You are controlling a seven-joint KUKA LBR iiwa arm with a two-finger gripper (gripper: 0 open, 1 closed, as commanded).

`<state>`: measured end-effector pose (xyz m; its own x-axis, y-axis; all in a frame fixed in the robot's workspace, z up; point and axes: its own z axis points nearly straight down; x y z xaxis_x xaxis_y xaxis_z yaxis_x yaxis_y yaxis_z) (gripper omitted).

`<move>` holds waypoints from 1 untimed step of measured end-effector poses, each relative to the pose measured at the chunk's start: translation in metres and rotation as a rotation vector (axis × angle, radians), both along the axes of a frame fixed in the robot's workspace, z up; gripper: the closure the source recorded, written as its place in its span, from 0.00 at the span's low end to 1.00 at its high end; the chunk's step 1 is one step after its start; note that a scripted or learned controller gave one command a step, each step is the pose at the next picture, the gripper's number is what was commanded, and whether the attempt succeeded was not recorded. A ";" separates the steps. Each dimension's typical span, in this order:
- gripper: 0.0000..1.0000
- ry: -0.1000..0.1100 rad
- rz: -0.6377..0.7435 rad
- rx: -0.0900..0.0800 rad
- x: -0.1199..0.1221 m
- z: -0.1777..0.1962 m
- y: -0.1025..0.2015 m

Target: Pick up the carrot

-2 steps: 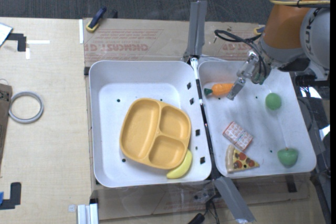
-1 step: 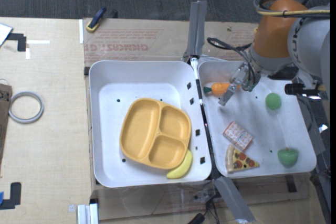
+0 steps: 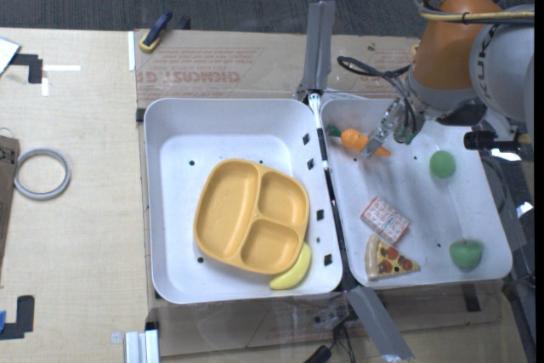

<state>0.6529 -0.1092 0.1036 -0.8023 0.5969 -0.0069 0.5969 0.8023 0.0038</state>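
Currently the carrot (image 3: pixel 358 139) lies in the right bin (image 3: pixel 484 183), near its upper-left corner, green top toward the divider. Gripper (image 3: pixel 379 142) is down at the carrot's orange end, fingers touching or just over it; can't tell how far open they are or whether they've got a grip. Also in that bin: lime (image 3: pixel 442 165), green apple (image 3: pixel 465 253), card (image 3: pixel 385 218), pizza slice (image 3: pixel 388 258). Left bin (image 3: pixel 166 183) holds a yellow tray (image 3: pixel 252 217) with a banana (image 3: pixel 293 269) at its lower-right edge.
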 end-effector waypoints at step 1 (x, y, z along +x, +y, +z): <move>0.00 0.000 0.000 0.000 0.000 0.000 0.000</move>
